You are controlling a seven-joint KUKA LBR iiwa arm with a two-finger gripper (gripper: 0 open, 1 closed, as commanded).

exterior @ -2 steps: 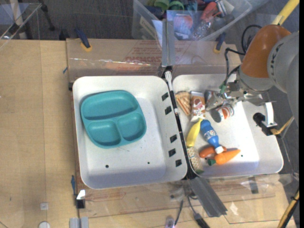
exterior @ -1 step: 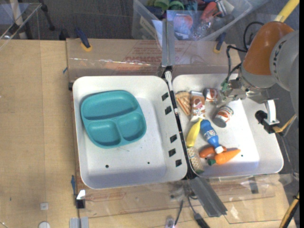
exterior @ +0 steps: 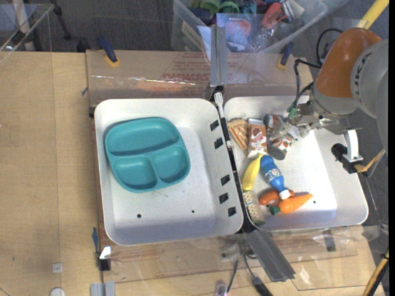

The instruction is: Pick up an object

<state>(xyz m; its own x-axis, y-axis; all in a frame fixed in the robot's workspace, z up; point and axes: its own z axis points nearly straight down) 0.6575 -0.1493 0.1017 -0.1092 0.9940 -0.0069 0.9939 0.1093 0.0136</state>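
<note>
The right bin [exterior: 327, 184] holds a pile of toy food along its left side. A waffle-like piece [exterior: 237, 134] and a small red and white carton [exterior: 257, 138] lie at the top of the pile. Below them come a yellow banana [exterior: 251, 173], a blue and white bottle [exterior: 272, 174], a red tomato [exterior: 267, 197] and an orange carrot [exterior: 295, 203]. My gripper [exterior: 279, 133] reaches in from the right and hangs low over the bin's upper middle, just right of the carton. A small red and white item [exterior: 284, 144] sits right at its tip.
In the left bin [exterior: 197, 208] lies a teal divided plate [exterior: 146, 152]. A divider with black clips [exterior: 223, 159] separates the bins. A clear tub of toys [exterior: 247, 8] stands behind them. The arm's orange band [exterior: 345, 66] looms over the right bin's far corner.
</note>
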